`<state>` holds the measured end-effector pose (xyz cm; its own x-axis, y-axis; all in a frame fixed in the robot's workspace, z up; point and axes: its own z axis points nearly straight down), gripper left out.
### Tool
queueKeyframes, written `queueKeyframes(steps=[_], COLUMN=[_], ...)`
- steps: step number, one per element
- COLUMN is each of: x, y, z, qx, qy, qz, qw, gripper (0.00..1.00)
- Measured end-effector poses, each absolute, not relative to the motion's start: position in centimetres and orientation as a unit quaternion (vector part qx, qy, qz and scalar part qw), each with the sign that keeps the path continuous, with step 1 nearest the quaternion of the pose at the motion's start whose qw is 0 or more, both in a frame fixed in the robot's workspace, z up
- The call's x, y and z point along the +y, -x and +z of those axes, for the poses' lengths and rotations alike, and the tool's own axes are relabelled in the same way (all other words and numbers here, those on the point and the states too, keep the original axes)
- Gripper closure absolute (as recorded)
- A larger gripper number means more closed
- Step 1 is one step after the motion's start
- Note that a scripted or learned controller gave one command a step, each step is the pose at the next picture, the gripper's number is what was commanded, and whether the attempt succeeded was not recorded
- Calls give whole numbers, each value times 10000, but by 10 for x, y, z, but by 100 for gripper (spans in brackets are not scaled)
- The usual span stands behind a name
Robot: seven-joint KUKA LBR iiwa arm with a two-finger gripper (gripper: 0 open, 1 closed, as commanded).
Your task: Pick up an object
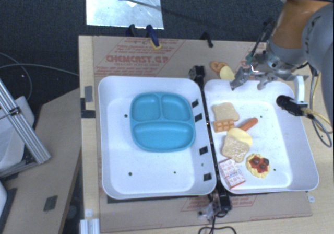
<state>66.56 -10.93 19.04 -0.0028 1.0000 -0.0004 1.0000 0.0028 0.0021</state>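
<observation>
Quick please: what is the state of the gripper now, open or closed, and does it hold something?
Gripper: open, holding nothing; it hangs over the far edge of the right bin, above the toy food.

The blue plate (160, 122) sat in a white bin (117, 175); right of it were a red sausage (247, 123) and a yellow pizza (258, 165) with red topping.

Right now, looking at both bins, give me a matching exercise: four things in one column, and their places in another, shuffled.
Things:
1. blue divided plate
2. sausage
3. pizza slice
4. gripper

Places:
A. right bin, near its front right corner
B. middle of the left bin
C. above the right bin's far edge
D. right bin, just right of the waffle

Pairs: 1-B, 2-D, 3-A, 4-C
</observation>
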Motion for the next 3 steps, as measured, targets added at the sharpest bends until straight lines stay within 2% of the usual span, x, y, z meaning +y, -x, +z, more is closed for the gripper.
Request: queueKeyframes(steps=[1, 2, 3], x=[-130, -85, -87], y=[-602, -543, -543], z=[83, 207, 212], qx=[7061, 7093, 7088], qy=[-7081, -7049, -7054], qz=[0, 43, 19], qw=[-14, 37, 21], gripper=[0, 0, 100])
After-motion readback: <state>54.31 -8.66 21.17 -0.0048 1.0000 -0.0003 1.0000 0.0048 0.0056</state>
